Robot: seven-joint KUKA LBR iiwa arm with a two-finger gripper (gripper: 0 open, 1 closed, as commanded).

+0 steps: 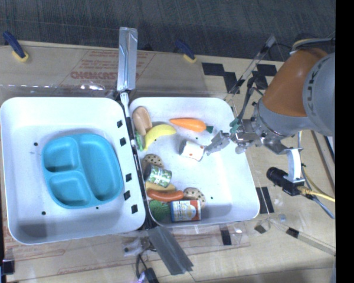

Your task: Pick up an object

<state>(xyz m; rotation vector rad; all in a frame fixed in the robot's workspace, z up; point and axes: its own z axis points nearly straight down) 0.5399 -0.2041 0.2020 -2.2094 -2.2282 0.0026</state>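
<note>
My gripper hangs over the right bin, near its right-hand side, and stands open with nothing between its fingers. Just to its left lies a small white cup-like piece, close to the left fingertip but not held. An orange carrot lies above that piece. A yellow banana and a tan bread roll rest near the bin's left wall.
Along the right bin's left and front sides lie a green can, two cookies, a red sausage-like piece and a labelled can. The left bin holds a blue divided tray.
</note>
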